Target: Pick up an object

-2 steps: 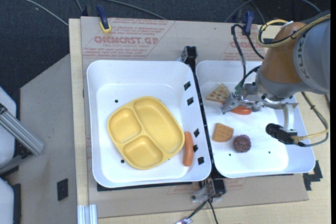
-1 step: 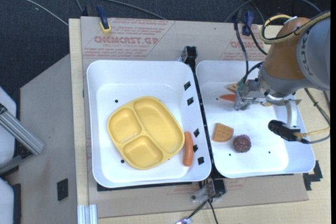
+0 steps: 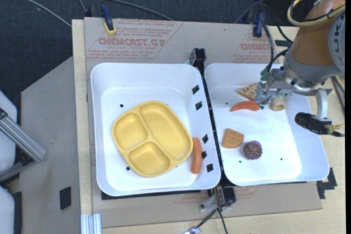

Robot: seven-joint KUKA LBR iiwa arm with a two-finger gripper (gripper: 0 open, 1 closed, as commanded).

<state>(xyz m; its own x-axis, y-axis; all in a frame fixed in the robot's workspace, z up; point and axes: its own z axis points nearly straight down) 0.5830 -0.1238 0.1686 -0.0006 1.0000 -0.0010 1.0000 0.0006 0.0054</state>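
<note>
orange chili pepper [image 3: 245, 107] is lying at nine o'clock of my claw [image 3: 267, 95] in the right bin [image 3: 307, 170]; i'm hovering over it, grip state unclear, needing to drop lower next.

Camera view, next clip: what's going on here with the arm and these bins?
The arm has its gripper low in the right bin, at its far side, just above an orange-red piece and beside a tan wedge. Nothing can be seen between its fingers. A biscuit-like piece and a dark red ball lie nearer in that bin. The left bin holds a yellow divided tray and an orange sausage-like piece at the tray's right edge.
</note>
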